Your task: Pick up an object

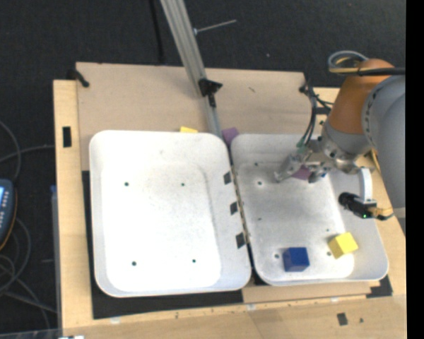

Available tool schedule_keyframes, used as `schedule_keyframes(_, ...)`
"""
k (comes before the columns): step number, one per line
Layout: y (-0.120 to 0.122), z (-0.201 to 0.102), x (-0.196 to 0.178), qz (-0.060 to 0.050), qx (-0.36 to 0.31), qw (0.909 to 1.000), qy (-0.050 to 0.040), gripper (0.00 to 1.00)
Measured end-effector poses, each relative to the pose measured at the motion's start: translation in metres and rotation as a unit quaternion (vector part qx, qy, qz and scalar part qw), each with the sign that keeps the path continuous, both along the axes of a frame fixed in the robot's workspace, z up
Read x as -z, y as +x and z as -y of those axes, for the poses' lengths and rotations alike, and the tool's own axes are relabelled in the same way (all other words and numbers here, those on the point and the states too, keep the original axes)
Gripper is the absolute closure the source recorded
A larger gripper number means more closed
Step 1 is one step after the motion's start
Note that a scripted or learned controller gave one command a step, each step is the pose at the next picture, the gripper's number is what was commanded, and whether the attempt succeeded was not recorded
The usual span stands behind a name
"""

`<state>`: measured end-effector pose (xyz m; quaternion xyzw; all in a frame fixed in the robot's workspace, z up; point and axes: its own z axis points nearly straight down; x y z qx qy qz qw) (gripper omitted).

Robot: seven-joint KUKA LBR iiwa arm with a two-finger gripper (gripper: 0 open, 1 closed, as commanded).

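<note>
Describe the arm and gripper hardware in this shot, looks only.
Grey rounded arm with an orange band above the wrist. Thin dark cables run along the wrist. Small metallic grey gripper, detail too blurred to tell.

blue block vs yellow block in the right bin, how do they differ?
The blue block is dark blue; the yellow block is bright yellow. The blue block looks slightly larger. The blue block lies left of the yellow block, nearer the bin's front rim. Both are cube-like, apart, resting in the right bin.
</note>
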<state>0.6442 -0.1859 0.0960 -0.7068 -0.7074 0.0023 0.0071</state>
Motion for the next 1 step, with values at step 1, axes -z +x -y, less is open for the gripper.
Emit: schedule_keyframes(1, 0.0336, -0.0101, 0.0006, 0.000, 0.002, 1.0000, -0.0036, 0.00)
